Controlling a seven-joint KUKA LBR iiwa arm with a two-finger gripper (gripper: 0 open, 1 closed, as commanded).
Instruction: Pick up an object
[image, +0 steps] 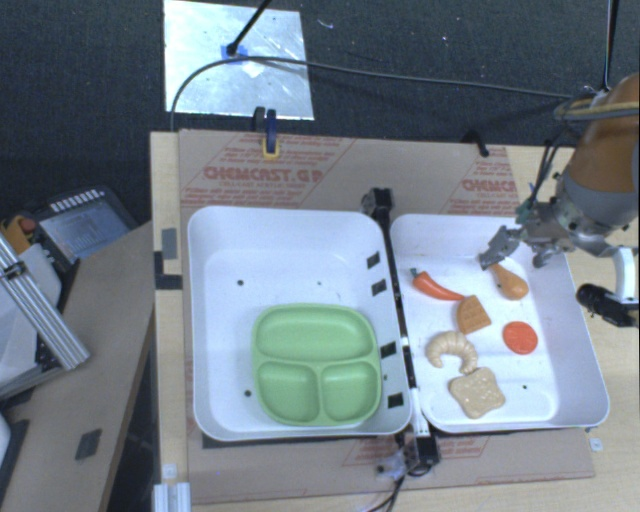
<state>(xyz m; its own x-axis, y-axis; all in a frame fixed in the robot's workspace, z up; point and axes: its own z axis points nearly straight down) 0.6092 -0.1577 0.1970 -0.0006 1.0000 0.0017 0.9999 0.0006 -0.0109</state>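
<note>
Your jaws (520, 248) hang open, empty, over the drumstick (509, 281) (light, stiff, slick plastic, I'd say), so pinch its fat middle.

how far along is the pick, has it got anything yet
Nothing looks picked: the carrot, croissant, cracker and red disc all lie in the right bin. In hand: the gripper hangs over that bin's far right, just above an orange drumstick-like piece. Left: closing on an object and lifting it.
</note>
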